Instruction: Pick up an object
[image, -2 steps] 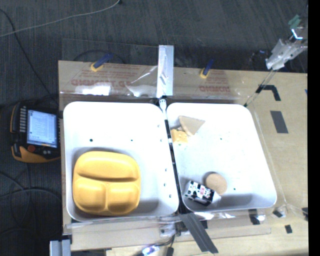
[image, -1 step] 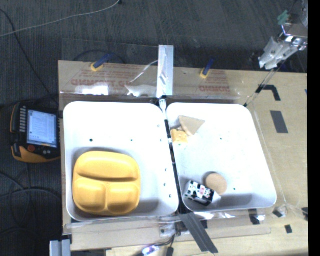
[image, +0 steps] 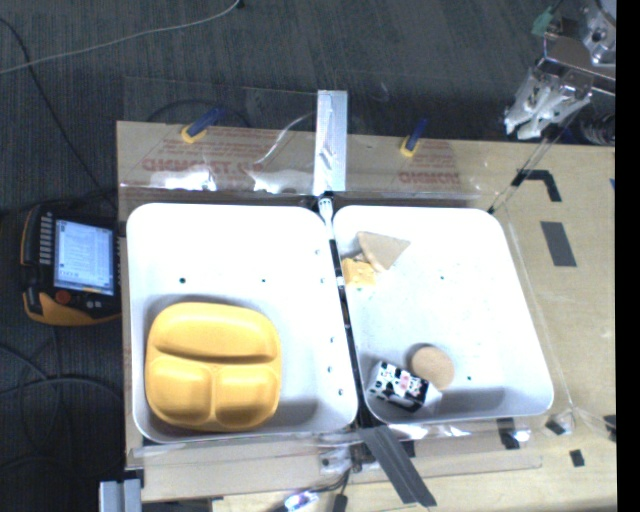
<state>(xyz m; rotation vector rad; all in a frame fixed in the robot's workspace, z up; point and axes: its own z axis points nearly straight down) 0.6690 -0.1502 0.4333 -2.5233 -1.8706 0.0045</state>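
Note:
A big yellow moulded block (image: 212, 363) lies in the left bin (image: 230, 240), toward its front. In the right bin (image: 480, 300) a tan wedge (image: 382, 247) and a small yellowish piece (image: 358, 270) rest at the back left corner. A round brown disc (image: 432, 365) and a small black-and-white patterned object (image: 400, 386) sit at the front left. My gripper (image: 542, 104) hangs high at the top right, outside the bins and beyond the right bin's back corner, with nothing seen in it.
A metal strip (image: 331, 140) stands behind the divider between the bins. Two clips (image: 203, 123) (image: 412, 140) hold plastic sheeting on the back board. A handheld screen unit (image: 75, 262) lies left of the bench. Black tape marks (image: 556, 243) dot the bench on the right.

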